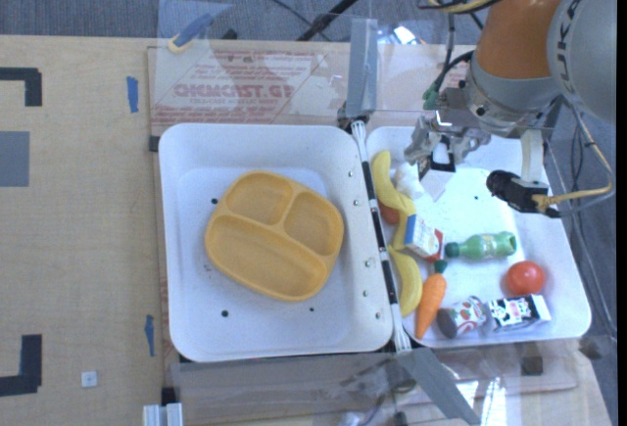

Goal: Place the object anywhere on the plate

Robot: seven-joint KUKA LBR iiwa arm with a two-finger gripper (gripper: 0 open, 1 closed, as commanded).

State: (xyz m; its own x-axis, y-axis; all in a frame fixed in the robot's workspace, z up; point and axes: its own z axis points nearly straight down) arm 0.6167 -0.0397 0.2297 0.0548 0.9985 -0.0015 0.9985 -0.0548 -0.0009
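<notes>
You can read very little here. The clear plastic sheet lying on the desk just beyond the left bin carries faded red block lettering across its middle; it looks like "CHEMCAST" followed by a couple more characters, but the print is too washed out for you to be sure of every letter. On the grey arm link at the far right, you can make out part of the maker's name, the letters "KU" running vertically beside the orange band. The small cartons and packets in the right bin bear printed labels, but their wording is too small for you to read.
</notes>
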